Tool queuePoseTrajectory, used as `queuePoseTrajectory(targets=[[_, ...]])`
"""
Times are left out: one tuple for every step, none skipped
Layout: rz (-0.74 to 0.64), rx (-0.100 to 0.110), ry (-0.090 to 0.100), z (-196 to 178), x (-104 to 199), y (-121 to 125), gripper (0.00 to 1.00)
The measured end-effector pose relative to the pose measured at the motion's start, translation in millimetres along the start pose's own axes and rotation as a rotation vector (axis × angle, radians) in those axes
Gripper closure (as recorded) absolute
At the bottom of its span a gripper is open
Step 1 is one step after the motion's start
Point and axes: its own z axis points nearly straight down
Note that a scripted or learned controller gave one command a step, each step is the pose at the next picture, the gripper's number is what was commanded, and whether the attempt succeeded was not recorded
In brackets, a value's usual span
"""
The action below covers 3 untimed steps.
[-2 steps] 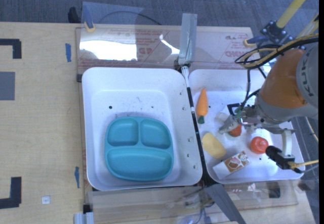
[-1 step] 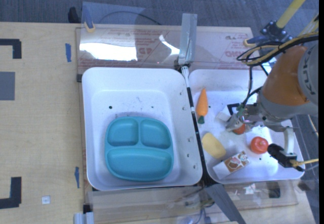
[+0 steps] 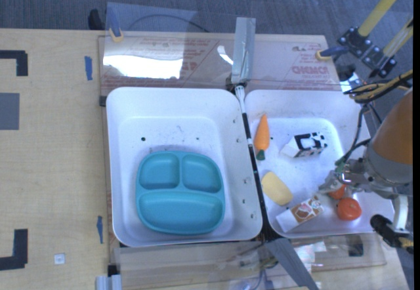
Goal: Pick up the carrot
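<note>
I am viewing the right bin (image 3: pixel 354 108) from above, with the carrot (image 3: pixel 262 134) lying against that bin's left wall, towards its far end. Its long axis is running far-to-near, the orange tip pointing far and the green stub pointing near. The hand (image 3: pixel 340 182) is sitting low at the near right of the same bin, just beside a tomato (image 3: pixel 348 208) and a small carton (image 3: pixel 306 210); I am not able to tell how far apart it is set, since the wrist is covering it. From the hand, the carrot is lying to the left and farther away, well apart, with a black-and-white toy (image 3: pixel 307 144) and a yellow piece (image 3: pixel 276 188) standing between. I am judging that the reach calls for crossing the bin leftward and closing across the carrot's short width. The left bin (image 3: pixel 125 151) is carrying a teal plate (image 3: pixel 180 191).
</note>
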Motion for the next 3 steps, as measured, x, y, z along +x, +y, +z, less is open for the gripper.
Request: queuePoseTrajectory(targets=[[0.256, -0.005, 0.0, -29.2, 43.7, -6.2, 1.0], [0.257, -0.004, 0.0, -28.9, 43.1, -6.5, 0.0], [0.309, -0.008, 0.001, 9.5, 40.3, 63.6, 0.0]])
